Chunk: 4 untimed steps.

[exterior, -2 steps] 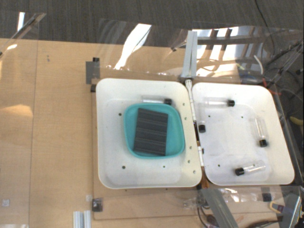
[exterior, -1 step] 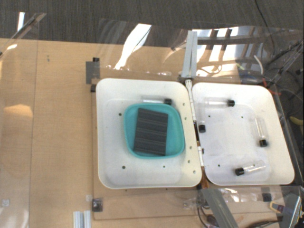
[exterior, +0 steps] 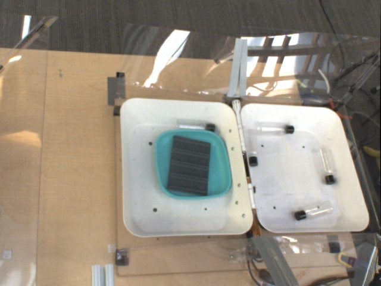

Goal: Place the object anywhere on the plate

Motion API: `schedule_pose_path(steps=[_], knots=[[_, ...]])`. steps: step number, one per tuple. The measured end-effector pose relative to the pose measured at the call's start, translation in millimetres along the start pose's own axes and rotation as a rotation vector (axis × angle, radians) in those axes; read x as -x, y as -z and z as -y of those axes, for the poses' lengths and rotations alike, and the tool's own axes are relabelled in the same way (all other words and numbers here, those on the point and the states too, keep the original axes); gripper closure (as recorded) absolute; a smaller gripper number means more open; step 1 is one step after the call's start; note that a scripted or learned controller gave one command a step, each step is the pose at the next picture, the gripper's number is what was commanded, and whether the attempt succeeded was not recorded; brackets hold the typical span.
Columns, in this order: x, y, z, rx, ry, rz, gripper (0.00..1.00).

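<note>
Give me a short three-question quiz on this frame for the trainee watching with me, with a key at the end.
1. True or false: the dark ribbed block lies on the teal plate.
2. Which bin holds the plate? A) the left bin B) the right bin C) neither
3. Fill in: the clear tubes with black caps, such as the one nearest the camera, lie mostly in the ____ bin.

Key:
1. True; the block rests within the plate's rim.
2. A.
3. Right; three lie there, and one more sits in the left bin just beyond the plate.
</note>
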<state>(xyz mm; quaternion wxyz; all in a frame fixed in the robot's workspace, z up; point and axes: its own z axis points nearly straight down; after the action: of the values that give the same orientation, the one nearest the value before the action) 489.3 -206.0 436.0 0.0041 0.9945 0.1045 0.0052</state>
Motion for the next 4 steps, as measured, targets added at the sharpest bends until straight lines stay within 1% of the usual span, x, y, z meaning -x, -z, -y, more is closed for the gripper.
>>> schedule_pose_path(steps=[1, 4], knots=[[0.1, -0.8, 0.6, -0.002, 0.001, 0.004, 0.00], [0.1, -0.8, 0.7, -0.003, 0.001, 0.004, 0.00]])
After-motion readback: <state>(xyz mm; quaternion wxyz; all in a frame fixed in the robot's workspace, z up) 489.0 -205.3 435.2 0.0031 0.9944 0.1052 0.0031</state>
